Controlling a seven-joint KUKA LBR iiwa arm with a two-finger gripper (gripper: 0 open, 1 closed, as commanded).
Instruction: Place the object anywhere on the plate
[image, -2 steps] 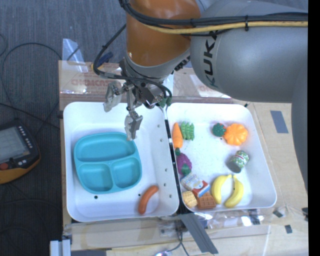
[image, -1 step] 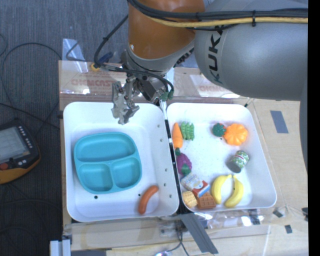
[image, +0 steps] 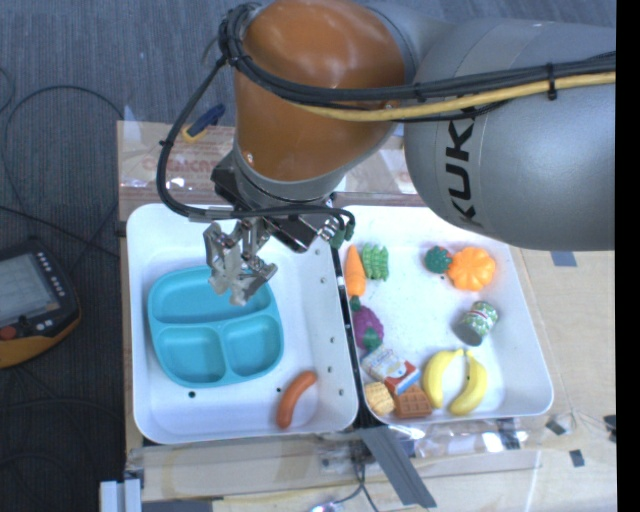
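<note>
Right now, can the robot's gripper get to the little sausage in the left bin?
Probably yes. The sausage lies by itself beside the blue plate, nothing on top of it, and the gripper hangs above that same bin.

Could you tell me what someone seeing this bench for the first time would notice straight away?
The big grey arm with its orange band comes in from the right, its tool above the top compartment of the blue divided plate in the left bin. A toy sausage lies beside the plate, near the bin's front edge. The right bin holds bright toy food, including bananas and a small pumpkin.
</note>
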